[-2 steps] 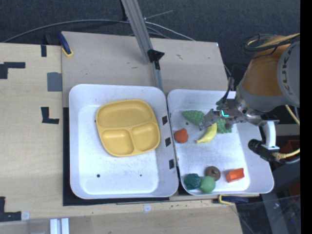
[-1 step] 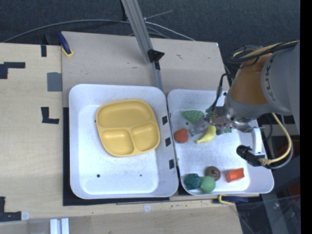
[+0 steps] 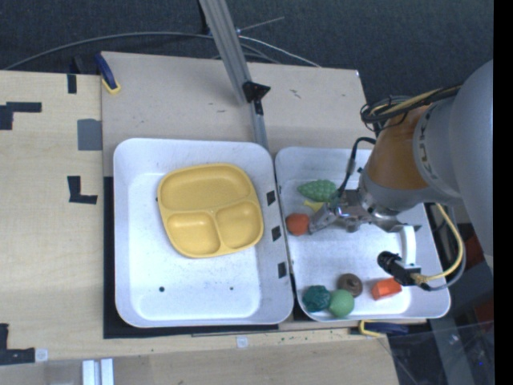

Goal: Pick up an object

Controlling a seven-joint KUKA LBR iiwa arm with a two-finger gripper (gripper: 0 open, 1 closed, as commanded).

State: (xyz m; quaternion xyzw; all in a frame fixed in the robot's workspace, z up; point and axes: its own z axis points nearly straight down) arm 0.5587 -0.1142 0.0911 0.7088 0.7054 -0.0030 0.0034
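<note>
From above, the bench carries two shallow white bins side by side. The left bin (image 3: 132,215) holds one yellow plastic plate with three compartments (image 3: 211,209), lying flat, its long axis running from upper left to lower right.

The right bin (image 3: 361,251) holds six small objects, one of each kind. A leafy green lump (image 3: 318,189) lies near the far wall, its long axis roughly left to right. A round orange-red ball (image 3: 297,224) sits close to the bin's left wall. Along the near wall lie a dark teal bumpy ball (image 3: 316,297), touching a smooth light green ball (image 3: 341,303), then a brown ring-shaped piece (image 3: 349,282), and a small orange-red block (image 3: 385,289), which lies tilted.

The grey arm's gripper (image 3: 327,215) is low in the right bin, pointing left, between the leafy lump and the orange-red ball. A small yellowish piece (image 3: 313,206) shows just beside its tip. Whether the fingers are apart or together cannot be told.
</note>
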